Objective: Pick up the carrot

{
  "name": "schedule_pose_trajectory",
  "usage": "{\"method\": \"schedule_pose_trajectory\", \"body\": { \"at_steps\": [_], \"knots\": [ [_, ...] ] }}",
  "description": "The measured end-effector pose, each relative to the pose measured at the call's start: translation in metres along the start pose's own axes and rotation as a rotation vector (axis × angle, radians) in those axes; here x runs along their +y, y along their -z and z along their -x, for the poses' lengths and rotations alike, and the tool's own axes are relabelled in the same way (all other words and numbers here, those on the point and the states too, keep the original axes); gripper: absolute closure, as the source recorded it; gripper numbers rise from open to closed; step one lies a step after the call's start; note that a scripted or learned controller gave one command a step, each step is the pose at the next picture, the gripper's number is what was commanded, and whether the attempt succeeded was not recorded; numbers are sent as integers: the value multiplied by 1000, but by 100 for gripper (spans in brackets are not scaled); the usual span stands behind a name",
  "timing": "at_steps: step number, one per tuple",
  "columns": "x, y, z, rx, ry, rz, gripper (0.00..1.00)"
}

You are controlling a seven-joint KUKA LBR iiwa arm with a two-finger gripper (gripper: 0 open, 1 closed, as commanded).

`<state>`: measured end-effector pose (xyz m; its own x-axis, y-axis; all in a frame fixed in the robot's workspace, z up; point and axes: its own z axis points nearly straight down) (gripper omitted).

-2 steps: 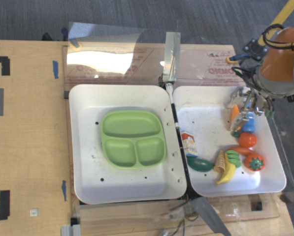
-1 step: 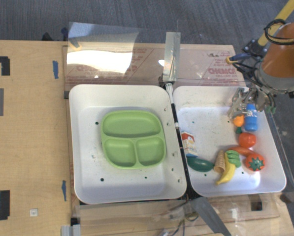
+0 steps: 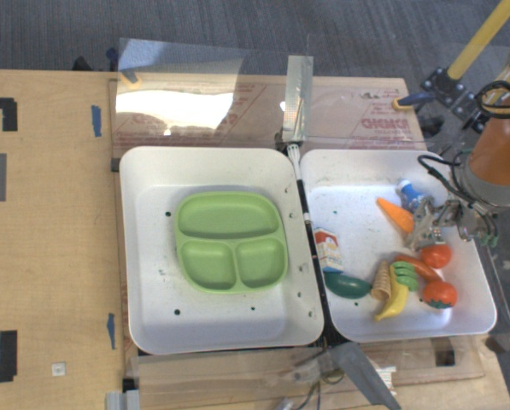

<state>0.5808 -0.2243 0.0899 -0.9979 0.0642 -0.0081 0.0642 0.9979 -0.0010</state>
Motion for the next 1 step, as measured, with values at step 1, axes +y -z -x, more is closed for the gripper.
{"method": "schedule_pose_trajectory", "body": {
  "at_steps": [1],
  "knots": [
    [1, -1, 0, -1, 1, 0, 0]
  ]
}}
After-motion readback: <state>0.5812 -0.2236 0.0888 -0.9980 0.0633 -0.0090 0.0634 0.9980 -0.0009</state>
